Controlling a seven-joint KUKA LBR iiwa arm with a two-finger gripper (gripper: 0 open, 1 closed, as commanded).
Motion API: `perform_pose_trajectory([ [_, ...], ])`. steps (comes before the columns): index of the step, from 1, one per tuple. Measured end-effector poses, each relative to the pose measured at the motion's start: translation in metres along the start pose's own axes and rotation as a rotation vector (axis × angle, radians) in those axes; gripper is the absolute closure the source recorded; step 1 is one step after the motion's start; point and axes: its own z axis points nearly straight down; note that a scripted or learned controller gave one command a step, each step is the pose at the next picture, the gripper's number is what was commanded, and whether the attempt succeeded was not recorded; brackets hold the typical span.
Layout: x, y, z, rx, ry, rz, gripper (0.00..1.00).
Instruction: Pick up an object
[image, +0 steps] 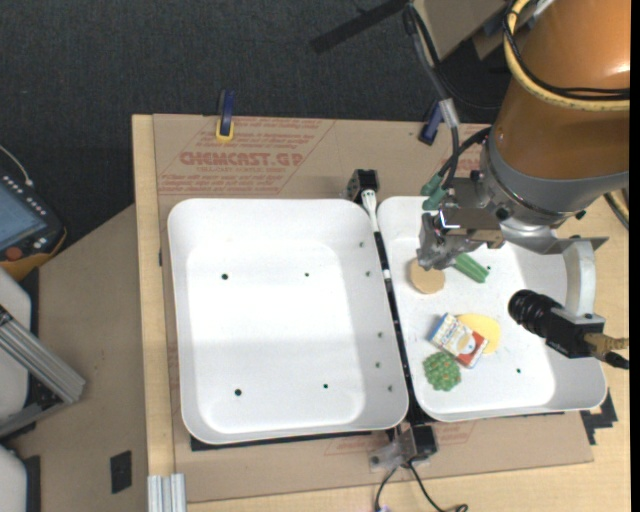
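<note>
My gripper (434, 256) hangs low over the upper left part of the right bin (520, 395), its tips just above a round tan disc (428, 281). A green stick-shaped piece (470, 267) lies right beside it, partly hidden by the gripper body. Further toward the front lie a small white, blue and red carton (458, 337), a yellow piece (484, 327) tucked under it, and a green broccoli-like lump (441, 371). Nothing shows between the fingers.
The left bin (200, 330) sits beside the right one, a black divider (388, 290) between them. A black cylinder (540, 316) juts into the right bin from the right. Cardboard (250, 155) underlies both bins.
</note>
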Motion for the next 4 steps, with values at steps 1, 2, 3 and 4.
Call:
perform_pose_trajectory([
  [1, -0.002, 0.001, -0.009, 0.0, -0.002, 0.003, 1.0],
  [2, 0.029, 0.0, -0.027, 0.001, 0.0, 0.001, 1.0],
  [3, 0.032, 0.001, -0.032, 0.002, -0.001, 0.004, 1.0],
  [4, 0.041, 0.001, -0.046, 0.001, -0.001, 0.004, 1.0],
])
